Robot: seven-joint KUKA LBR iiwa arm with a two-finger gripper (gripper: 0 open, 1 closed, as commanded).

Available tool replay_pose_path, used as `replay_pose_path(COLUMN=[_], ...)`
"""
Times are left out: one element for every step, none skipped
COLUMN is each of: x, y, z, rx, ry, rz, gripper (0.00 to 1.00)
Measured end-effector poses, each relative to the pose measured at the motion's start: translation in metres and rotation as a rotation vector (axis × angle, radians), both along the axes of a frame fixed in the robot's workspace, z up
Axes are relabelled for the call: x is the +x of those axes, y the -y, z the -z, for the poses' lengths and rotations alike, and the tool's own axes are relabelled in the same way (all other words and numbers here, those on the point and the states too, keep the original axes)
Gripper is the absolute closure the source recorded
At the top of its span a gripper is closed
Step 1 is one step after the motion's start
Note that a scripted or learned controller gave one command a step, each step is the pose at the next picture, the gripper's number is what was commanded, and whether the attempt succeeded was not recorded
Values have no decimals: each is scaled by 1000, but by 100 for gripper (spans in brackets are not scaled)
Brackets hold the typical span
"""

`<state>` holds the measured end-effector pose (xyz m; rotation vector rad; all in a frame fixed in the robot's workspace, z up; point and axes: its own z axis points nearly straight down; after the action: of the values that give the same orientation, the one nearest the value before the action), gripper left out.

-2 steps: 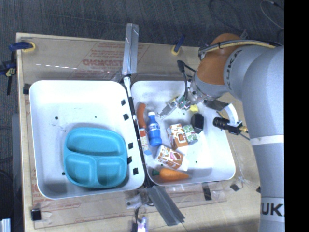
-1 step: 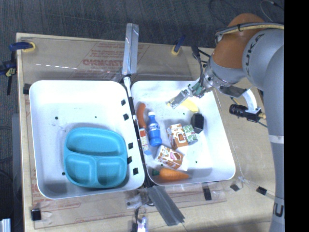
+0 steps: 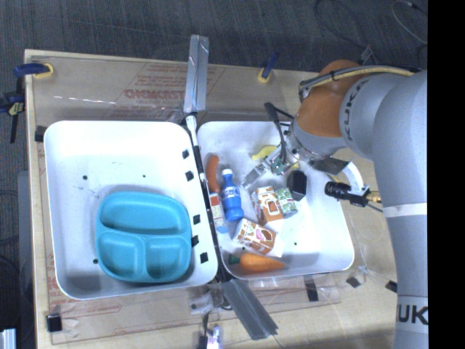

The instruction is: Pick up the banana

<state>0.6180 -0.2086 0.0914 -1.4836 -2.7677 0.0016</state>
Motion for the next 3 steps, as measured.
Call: replay_pose_path(x=[-4, 5, -18], y=[2, 1, 1], z=[-113, -79, -138], rx=[-1, 0, -1], ry=[3, -1, 3], rz=[-58, -83, -120], gripper=[0, 0, 0])
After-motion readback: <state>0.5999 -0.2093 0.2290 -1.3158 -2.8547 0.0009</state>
